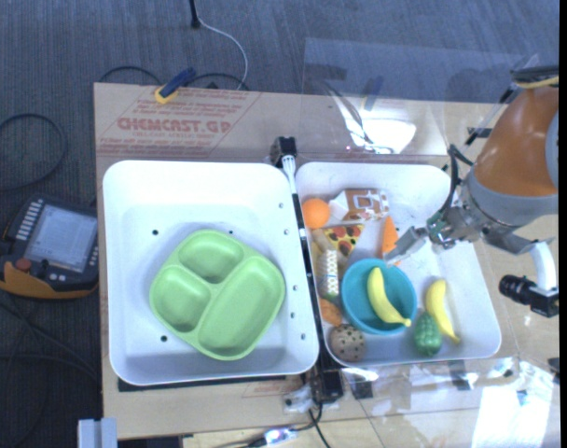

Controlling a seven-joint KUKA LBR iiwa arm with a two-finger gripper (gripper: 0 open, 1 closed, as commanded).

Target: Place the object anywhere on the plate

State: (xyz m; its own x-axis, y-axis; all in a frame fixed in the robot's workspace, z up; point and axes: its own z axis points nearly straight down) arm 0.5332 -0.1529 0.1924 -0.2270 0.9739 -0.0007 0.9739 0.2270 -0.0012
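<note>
A light green divided plate (218, 295) lies in the left bin (125, 203), with nothing on it. My gripper (405, 245) hangs low over the right bin (470, 278), just right of an orange carrot (388, 235) and above the rim of a blue bowl (363, 308). A yellow banana (386, 296) lies in that bowl. I see nothing held in the gripper.
The right bin also holds an orange ball (314, 213), a pizza slice (340, 241), a printed box (364, 203), a second banana (440, 308), a green vegetable (426, 336) and a brown cookie (347, 343). The arm (517, 157) comes in from the right.
</note>
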